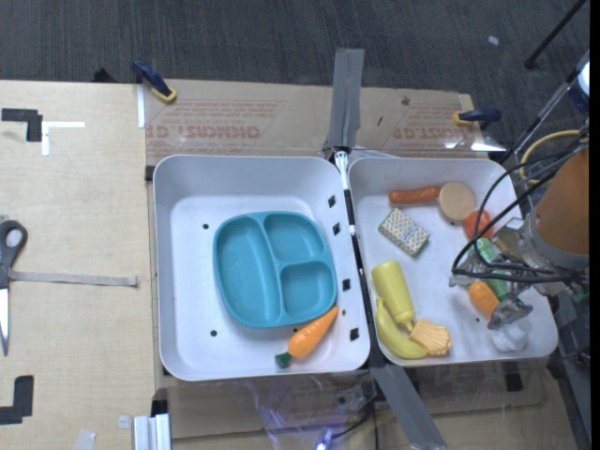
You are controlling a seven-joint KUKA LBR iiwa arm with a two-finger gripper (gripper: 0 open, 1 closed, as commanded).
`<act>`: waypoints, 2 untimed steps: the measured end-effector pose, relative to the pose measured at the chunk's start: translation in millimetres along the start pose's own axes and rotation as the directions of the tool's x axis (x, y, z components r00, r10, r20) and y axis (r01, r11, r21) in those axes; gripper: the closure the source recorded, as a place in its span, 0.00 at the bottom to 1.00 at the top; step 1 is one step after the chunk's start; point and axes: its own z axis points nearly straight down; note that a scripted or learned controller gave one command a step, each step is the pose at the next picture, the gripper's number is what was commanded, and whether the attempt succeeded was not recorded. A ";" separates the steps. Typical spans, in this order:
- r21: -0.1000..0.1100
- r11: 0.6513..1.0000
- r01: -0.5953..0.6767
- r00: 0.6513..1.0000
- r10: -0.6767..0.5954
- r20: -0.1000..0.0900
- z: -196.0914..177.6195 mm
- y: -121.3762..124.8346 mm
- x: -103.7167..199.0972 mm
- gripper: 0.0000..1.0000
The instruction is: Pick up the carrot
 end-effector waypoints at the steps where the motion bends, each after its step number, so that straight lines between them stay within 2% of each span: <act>1: -0.012 0.945 -0.328 0.944 0.327 -0.032 18.3 -5.4 1.3 0.00; 2: -0.002 0.806 -0.592 0.805 0.592 -0.035 18.3 -15.8 20.5 0.00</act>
